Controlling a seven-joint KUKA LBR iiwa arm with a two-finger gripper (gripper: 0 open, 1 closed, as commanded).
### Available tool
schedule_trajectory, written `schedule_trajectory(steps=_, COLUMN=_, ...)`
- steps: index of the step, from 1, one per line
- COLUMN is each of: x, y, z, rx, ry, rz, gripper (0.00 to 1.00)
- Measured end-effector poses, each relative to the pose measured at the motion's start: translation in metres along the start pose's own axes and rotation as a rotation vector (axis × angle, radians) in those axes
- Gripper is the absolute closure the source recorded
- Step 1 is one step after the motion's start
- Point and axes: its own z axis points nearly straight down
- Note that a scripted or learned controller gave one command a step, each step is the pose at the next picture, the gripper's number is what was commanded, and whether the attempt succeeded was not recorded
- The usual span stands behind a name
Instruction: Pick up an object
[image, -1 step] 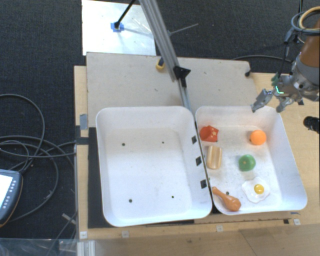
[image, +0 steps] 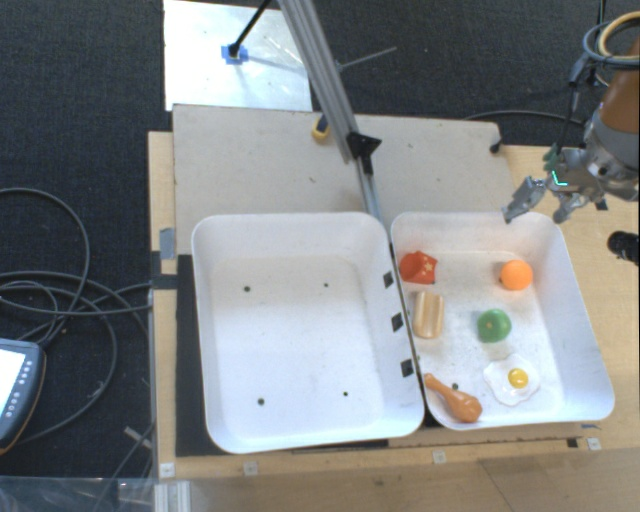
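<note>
The right bin (image: 575, 300) holds several toy foods: a red piece (image: 418, 266), an orange ball (image: 515, 275), a tan bread stick (image: 428, 313), a green round piece (image: 493, 325), a fried egg (image: 513, 381) and an orange drumstick (image: 453, 397). My gripper (image: 546, 204) hangs above the bin's far right corner, up and to the right of the orange ball. Its two fingers stand apart with nothing between them.
The left bin (image: 215, 300) lies beside the right one, with black clips (image: 397, 322) along the shared wall. A grey pole (image: 330, 80) slants across the back board. Cables and a tablet (image: 15, 385) lie on the floor at left.
</note>
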Motion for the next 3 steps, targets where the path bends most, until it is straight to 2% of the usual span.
schedule_trajectory(steps=2, x=0.009, y=0.008, z=0.117, rx=0.005, ry=0.003, rz=0.001, gripper=0.00)
schedule_trajectory(steps=3, x=0.010, y=0.007, z=0.162, rx=0.004, ry=0.002, rz=0.000, gripper=0.00)
